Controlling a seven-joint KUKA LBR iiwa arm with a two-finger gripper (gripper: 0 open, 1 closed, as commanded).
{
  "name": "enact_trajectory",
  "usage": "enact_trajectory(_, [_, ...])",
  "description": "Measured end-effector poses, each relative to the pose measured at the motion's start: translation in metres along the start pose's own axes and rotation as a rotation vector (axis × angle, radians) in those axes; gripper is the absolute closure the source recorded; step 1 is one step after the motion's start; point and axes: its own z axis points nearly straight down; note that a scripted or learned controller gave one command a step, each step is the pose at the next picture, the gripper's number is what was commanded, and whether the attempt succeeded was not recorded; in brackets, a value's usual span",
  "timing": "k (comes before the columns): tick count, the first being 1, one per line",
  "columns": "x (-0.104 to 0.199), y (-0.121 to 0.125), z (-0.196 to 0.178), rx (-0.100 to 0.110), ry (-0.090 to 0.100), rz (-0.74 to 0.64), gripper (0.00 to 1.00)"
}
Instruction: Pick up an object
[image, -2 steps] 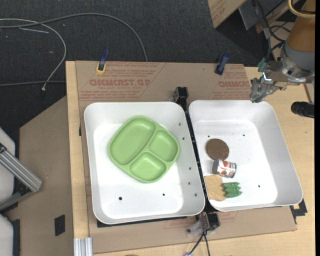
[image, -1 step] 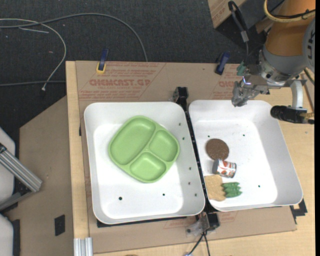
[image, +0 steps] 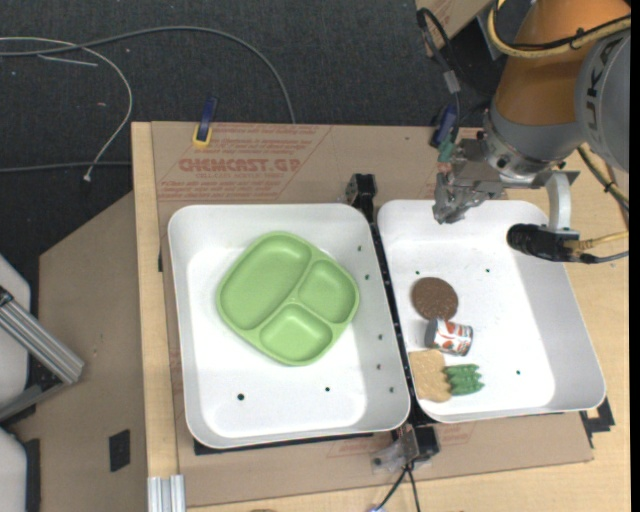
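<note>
My gripper (image: 449, 211) hangs over the far left corner of the right bin (image: 540, 330), well above the objects. Nothing shows between its fingers. In that bin's left part lie a round brown disc (image: 435, 297), a small red and white can (image: 451, 338) on its side, a tan flat piece (image: 427, 374) and a green toy item (image: 464, 379). These objects cluster near the bin's left wall, closer to the front than the gripper.
The left bin (image: 200, 380) holds a green three-compartment plate (image: 288, 297). A black clamp (image: 361, 190) sits between the bins at the back. A black cable end (image: 540, 242) hangs beside the arm over the right bin.
</note>
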Motion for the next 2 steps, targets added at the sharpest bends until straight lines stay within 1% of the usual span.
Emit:
enact_trajectory(1, [0.052,-0.01,0.01,0.001,0.0,0.0,1.0])
enact_trajectory(2, [0.098,-0.033,0.032,0.003,0.0,0.001,1.0])
